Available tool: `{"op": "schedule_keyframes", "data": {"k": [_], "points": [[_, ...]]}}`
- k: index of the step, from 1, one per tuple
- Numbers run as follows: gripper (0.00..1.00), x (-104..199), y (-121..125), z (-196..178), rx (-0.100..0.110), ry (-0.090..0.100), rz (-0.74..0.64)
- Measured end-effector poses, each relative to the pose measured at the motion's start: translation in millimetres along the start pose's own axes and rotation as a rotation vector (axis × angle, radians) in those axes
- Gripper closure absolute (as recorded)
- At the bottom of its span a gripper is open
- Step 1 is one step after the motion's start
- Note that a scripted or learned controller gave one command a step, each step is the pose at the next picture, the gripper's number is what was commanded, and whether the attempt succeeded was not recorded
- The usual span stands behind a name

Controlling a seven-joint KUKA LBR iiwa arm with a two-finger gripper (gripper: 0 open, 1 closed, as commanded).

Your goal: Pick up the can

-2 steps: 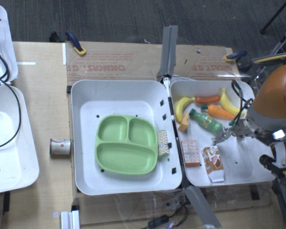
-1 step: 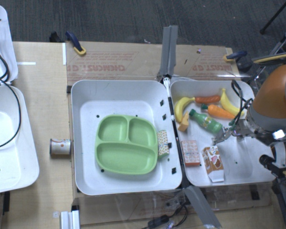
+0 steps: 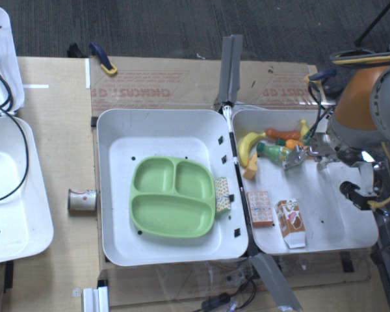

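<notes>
Camera view. Two shallow white bins are seen side by side on the desk (image 3: 58, 109). The left bin (image 3: 114, 194) contains a green divided plate (image 3: 174, 197), and a small patterned packet (image 3: 222, 194) is leaned at the plate's right edge, against the bin's right wall.

The right bin (image 3: 331, 229) contains a cluster of items in its upper left part: a banana (image 3: 246, 147), an orange carrot-shaped item (image 3: 283, 134) and a green bottle-shaped item (image 3: 271, 151). Two small cartons are laid flat in the lower part of this bin: a pink-and-white one (image 3: 259, 208) near the left wall and a white-and-brown one (image 3: 291, 222) just to its right.

The can (image 3: 82, 201) is located outside both bins. It is laid on its side on the bare desk, just beside the outer left wall of the left bin.

The arm is seen entering from the right, above the right bin. The pincer (image 3: 299, 156) is positioned low in the upper part of the right bin, just beside the green bottle-shaped item and well apart from the can. Whether the pincer is wide or narrow cannot be told.
</notes>
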State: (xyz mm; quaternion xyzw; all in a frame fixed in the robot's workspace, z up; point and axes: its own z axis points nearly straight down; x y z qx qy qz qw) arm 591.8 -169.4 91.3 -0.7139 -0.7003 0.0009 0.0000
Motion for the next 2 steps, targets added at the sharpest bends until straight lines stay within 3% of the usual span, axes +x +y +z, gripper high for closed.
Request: {"op": "schedule_keyframes", "data": {"k": [1, 2], "points": [[0.0, 37, -45, 0, 0.0, 0.0, 0.009], [0.0, 68, 7, 0, -0.002, -0.002, -0.172]]}}
